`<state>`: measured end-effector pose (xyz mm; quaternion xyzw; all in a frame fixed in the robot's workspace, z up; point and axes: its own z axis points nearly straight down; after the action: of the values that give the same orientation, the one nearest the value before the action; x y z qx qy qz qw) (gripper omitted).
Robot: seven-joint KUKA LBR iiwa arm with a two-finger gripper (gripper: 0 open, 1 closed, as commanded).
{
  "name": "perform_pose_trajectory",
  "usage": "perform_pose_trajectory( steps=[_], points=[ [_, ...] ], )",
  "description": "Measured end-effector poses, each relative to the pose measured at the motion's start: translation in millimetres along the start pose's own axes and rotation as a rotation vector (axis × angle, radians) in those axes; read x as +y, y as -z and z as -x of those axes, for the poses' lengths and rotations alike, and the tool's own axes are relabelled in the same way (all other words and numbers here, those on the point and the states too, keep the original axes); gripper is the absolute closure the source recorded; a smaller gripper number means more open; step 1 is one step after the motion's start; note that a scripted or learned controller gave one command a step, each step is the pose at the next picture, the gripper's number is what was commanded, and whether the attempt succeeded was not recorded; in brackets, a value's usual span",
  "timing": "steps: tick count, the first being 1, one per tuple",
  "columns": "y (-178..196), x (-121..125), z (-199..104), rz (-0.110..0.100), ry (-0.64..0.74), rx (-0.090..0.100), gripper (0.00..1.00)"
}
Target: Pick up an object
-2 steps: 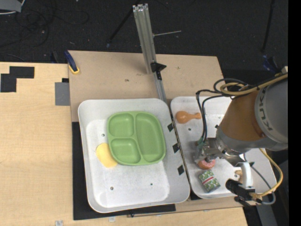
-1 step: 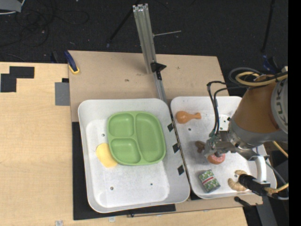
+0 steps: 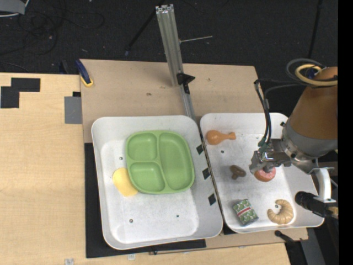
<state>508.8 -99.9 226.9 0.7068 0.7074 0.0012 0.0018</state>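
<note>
- The arm reaches into the right bin [image 3: 276, 120], its pincer [image 3: 263, 162] low over a small red object [image 3: 265, 174] near the bin's middle right.
- I cannot tell how the pincer is set; the wrist hides it, and nothing shows the red object gripped.
- The step looks like the descent onto a target, with the grasp itself not yet confirmed.
- A brown lump [image 3: 237, 172] lies just beside the red object; an orange drumstick-shaped toy [image 3: 219, 137], a green packet [image 3: 244, 212] and a croissant [image 3: 281, 211] lie farther off.
- The left bin [image 3: 105, 203] carries a green divided plate [image 3: 160, 162] and a yellow piece [image 3: 124, 182].
- The next move likely calls for a centred close and a straight lift.
</note>
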Motion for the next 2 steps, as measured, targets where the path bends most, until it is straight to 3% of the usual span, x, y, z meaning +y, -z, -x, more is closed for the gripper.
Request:
perform_pose_trajectory(
  steps=[1,2],
  points=[
    [29,1,1,-0.003,0.0,0.0,1.0],
    [30,-1,-48,-0.007,0.004,0.003,1.0]
  ],
)
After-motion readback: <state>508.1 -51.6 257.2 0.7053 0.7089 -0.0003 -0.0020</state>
